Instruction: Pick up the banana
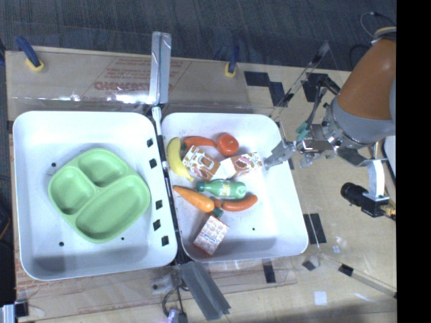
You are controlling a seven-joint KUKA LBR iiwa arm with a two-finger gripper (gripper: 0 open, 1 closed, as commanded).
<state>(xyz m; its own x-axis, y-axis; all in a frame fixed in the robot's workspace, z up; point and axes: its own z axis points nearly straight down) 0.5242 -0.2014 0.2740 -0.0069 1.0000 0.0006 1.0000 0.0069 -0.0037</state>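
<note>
The yellow banana (175, 159) lies lengthwise against the left wall of the right bin (286, 214), next to a patterned box (201, 163). My gripper (272, 159) hangs over the right side of that bin, well to the right of the banana and apart from it, with the pile of items in between. It points down and to the left. Nothing is visibly held in it.
Around the banana lie a red tomato (227, 143), a red sausage (200, 141), a carrot (193, 198), a green bottle (222, 189), another sausage (239, 202) and two more packets (246, 163) (211, 234). The left bin holds a green divided plate (100, 194).
</note>
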